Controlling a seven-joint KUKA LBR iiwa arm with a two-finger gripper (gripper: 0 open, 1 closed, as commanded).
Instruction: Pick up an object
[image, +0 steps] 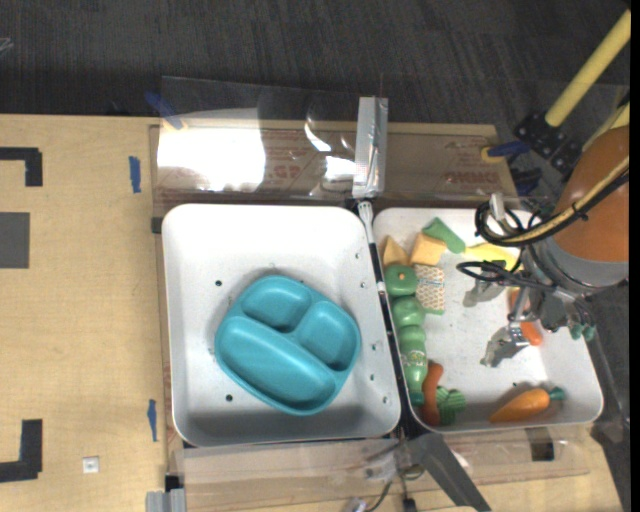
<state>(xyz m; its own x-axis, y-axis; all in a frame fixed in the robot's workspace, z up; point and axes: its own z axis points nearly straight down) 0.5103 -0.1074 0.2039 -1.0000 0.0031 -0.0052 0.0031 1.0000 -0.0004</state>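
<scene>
Hand (505, 340) hangs over right bin (590, 400), fingers apart, holding nothing. Toy carrot (522, 403) just below: prob. light, hard, slick plastic; grip across its middle.

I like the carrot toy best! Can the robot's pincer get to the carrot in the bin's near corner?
Probably yes. The carrot lies alone on bare bin floor, apart from the other toys, and the pincer hangs just above and beside it, with nothing between.
</scene>
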